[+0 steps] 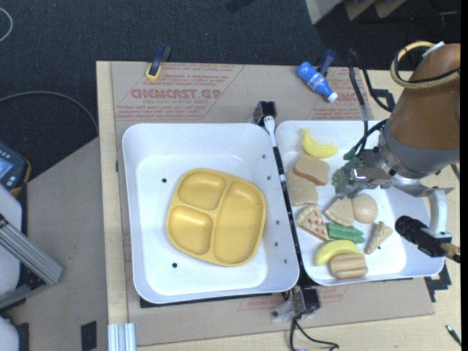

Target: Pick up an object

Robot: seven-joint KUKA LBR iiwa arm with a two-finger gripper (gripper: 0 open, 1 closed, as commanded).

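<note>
The right bin holds several toy foods. Among them are a yellow banana, a bread slice, a paler bread piece, a pizza slice, a green bean pod, a beige egg shape, a tan wedge, a cone, a second banana and a bun. My gripper hangs low over the middle of this bin, just above the tan wedge and to the right of the bread slice. I see nothing between its fingers.
The left bin carries a yellow divided plate. A blue bottle and a yellow-handled clamp lie on the cardboard behind the bins. The arm's grey and orange body covers the right bin's far right corner.
</note>
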